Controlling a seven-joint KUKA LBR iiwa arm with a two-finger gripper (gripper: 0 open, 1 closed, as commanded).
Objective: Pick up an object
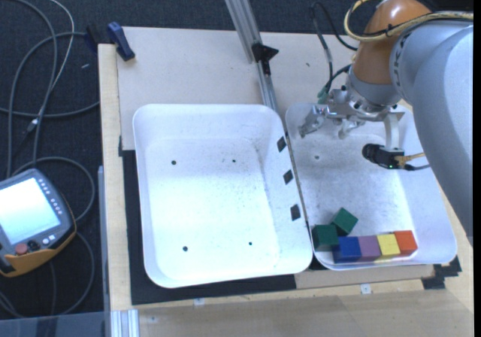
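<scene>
Now, step in hand: we judge this as the approach, with nothing picked yet. Our gripper (329,122) hangs over the far end of the right bin (428,200), well apart from the blocks.

Jaws: we see two pale fingers (310,126) spread apart with bare bin floor between them, so they stand released and carry nothing.

Task's things: the blocks sit crowded in the near corner of the right bin. A row runs along the near wall: blue block (347,248), purple block (369,246), yellow block (388,244), orange block (405,240). Two green blocks lie just behind the row's left end, one (325,235) touching the blue block, the other (345,220) tilted beside it.

Next move: we would have to travel toward the near corner, then come down over a single block. The tilted green block looks the freest, since it stands a little off from the row.

In the way: the row blocks touch one another and hug the near wall, which leaves little room for fingers on either side. The dividing wall beside the green blocks also crowds that corner.

Around: the left bin (150,147) holds only dark specks. A metal rail (239,8) slants across the bench, a blue clamp (120,40) sits at its far left corner, and a handheld screen (30,211) lies on the floor among cables.
</scene>
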